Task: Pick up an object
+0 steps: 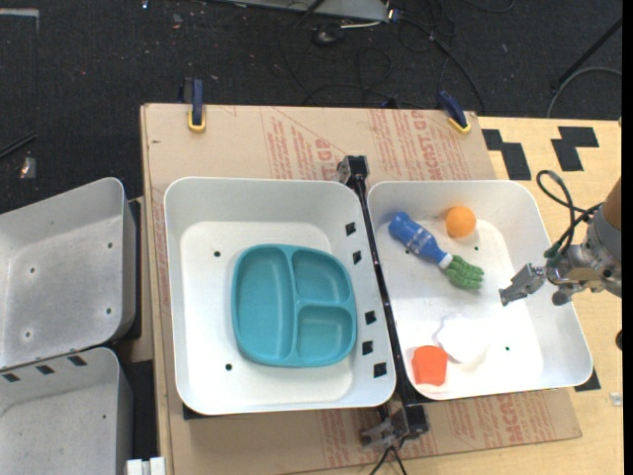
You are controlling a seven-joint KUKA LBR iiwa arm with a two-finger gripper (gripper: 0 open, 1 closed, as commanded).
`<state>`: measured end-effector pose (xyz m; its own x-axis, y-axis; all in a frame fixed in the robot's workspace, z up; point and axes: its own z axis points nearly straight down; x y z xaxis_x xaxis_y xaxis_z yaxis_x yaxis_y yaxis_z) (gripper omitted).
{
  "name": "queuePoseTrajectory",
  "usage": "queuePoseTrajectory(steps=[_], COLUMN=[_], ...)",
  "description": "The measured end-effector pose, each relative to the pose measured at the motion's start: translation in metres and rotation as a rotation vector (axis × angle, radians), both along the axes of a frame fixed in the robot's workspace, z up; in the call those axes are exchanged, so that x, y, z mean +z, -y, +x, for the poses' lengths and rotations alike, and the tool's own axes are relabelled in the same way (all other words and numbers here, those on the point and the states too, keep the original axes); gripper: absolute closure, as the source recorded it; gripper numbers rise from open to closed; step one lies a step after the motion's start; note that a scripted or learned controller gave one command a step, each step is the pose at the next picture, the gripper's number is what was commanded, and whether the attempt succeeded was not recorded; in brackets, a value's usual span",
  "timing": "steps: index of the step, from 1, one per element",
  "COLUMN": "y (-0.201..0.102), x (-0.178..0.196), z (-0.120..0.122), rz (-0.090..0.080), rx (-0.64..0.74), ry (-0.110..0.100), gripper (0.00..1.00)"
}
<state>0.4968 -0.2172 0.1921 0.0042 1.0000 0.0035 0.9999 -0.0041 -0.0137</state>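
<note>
One brush (pixel 435 249) is lying in the right bin (pixel 569 359), slanting from upper left to lower right, its green end nearest the gripper (pixel 521 285), which is hanging empty and spread just right of it.

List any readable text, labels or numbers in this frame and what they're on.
Red stamped print on the cardboard sheet under the bins: there are two patches, one left of centre and one right of centre, both turned away from the camera and too blurred to read.
Black squares on the bench at upper right: a pattern, not text.
Teal tray, brush, orange ball, orange cup: no text visible.
</note>
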Motion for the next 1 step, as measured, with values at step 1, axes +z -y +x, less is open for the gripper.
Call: queuePoseTrajectory(steps=[1], y=[-0.0006], x=[0.0072], z=[0.0035], rz=[-0.004], rx=[0.005], ry=[0.013], gripper=[0.00])
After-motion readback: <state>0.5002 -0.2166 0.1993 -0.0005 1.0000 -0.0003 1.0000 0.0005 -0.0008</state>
